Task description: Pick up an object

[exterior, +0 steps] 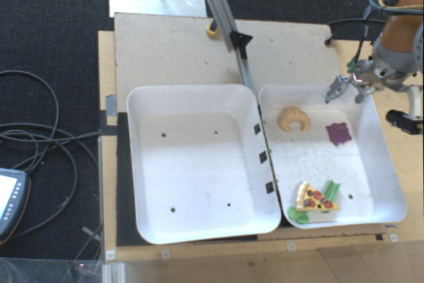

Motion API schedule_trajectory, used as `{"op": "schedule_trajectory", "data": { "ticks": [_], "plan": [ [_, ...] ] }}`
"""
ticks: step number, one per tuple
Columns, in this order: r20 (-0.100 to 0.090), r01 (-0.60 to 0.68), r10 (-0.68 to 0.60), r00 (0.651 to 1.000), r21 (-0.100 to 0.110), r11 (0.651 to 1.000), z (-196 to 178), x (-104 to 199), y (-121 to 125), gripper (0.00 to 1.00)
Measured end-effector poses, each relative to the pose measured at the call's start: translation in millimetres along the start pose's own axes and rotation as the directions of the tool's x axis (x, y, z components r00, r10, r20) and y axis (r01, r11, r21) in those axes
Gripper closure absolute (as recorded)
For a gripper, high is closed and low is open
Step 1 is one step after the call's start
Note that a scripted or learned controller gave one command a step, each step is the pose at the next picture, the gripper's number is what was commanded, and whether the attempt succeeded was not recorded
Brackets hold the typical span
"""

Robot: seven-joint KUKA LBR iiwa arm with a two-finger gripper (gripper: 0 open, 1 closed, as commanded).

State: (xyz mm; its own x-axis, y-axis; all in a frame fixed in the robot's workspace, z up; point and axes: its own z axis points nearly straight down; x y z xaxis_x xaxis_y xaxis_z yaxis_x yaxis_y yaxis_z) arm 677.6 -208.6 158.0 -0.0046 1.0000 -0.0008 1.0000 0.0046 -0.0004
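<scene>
The right bin (381, 162) holds three objects. A tan croissant (293, 119) lies near its back left. A purple piece (338, 133) sits to the croissant's right. A toy pizza slice with green leaves (318, 198) rests near the front edge. My gripper (348, 91) hangs over the back right corner of this bin, above and a little behind the purple piece. Its two fingers stand apart, open, with nothing between them.
The left bin (142, 162) stands beside the right one, with a divider strip (263, 156) between them. A slanted metal pole (222, 3) crosses the back of the bench. Cables and a tablet lie on the floor at left.
</scene>
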Motion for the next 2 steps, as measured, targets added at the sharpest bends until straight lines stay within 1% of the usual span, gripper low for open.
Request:
{"op": "schedule_trajectory", "data": {
  "ticks": [1, 2],
  "plan": [
    [0.0, -0.001, 0.001, 1.0, 0.001, 1.0, 43, -3, -4, 0.0],
    [0.002, 0.003, -0.003, 1.0, -0.006, 1.0, 28, -3, -2, 1.0]
  ]
}}
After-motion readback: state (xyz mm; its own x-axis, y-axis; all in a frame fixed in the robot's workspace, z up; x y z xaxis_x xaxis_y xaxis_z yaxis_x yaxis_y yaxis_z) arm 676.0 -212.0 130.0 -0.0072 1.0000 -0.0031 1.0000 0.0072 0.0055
